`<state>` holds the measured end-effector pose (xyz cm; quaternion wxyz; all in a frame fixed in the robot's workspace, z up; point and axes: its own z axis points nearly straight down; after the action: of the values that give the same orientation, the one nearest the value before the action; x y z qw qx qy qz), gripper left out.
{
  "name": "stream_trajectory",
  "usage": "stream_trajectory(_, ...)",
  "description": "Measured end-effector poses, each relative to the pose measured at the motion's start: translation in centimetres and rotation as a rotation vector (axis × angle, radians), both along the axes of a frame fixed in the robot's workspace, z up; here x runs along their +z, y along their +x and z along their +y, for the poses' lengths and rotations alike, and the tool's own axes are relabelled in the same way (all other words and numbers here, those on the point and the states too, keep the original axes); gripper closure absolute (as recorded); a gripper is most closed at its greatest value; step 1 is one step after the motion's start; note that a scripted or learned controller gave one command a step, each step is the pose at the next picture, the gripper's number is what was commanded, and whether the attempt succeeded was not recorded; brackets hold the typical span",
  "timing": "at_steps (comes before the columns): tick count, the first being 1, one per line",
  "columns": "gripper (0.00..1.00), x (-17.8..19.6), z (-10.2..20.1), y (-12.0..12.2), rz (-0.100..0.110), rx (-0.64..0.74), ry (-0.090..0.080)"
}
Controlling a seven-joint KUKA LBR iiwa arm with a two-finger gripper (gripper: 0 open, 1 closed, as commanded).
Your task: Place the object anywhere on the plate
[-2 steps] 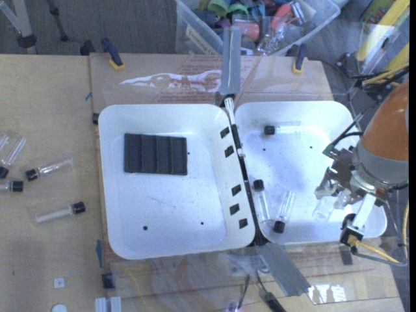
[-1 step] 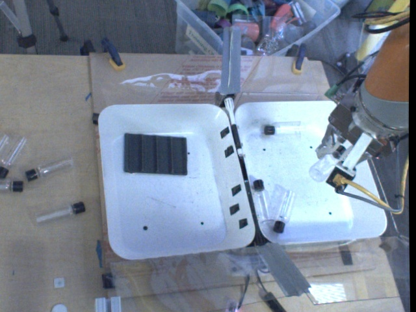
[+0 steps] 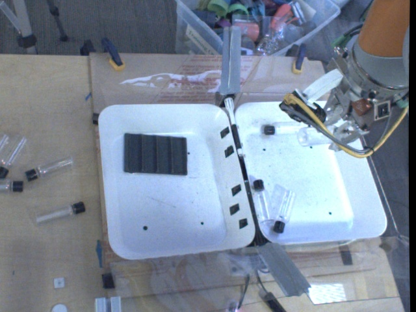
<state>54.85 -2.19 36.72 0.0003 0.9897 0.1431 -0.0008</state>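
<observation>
A dark grey ridged plate [image 3: 156, 154] lies flat in the left white bin [image 3: 117, 236], toward its back left. In the right bin [image 3: 364, 223], a clear vial with a black cap [image 3: 268, 130] lies near the back, its clear body pointing right toward the gripper. Two more clear vials with black caps [image 3: 278, 210] rest close to the bin's left wall, near the front. My gripper [image 3: 339, 126] hangs over the back right part of the right bin, wrapped in yellow and black cables. Whether anything sits in it is hidden.
Several loose vials [image 3: 53, 168] are scattered on the bench to the left of the bins. A clear tub of colourful items [image 3: 257, 8] stands at the back. A metal bar [image 3: 231, 64] and black clips [image 3: 235, 190] mark the divide between the bins.
</observation>
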Motion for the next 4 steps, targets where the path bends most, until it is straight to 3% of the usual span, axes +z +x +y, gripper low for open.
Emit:
stream_trajectory(1,1.00,6.7,5.8,0.8,-0.005,-0.089,-0.001)
stream_trajectory(2,1.00,6.7,10.0,-4.1,-0.002,-0.077,-0.001)
stream_trajectory(3,1.00,2.9,13.4,-6.3,-0.001,-0.090,-0.001)
stream_trajectory(4,1.00,-4.2,22.6,-6.9,0.000,0.067,-0.001)
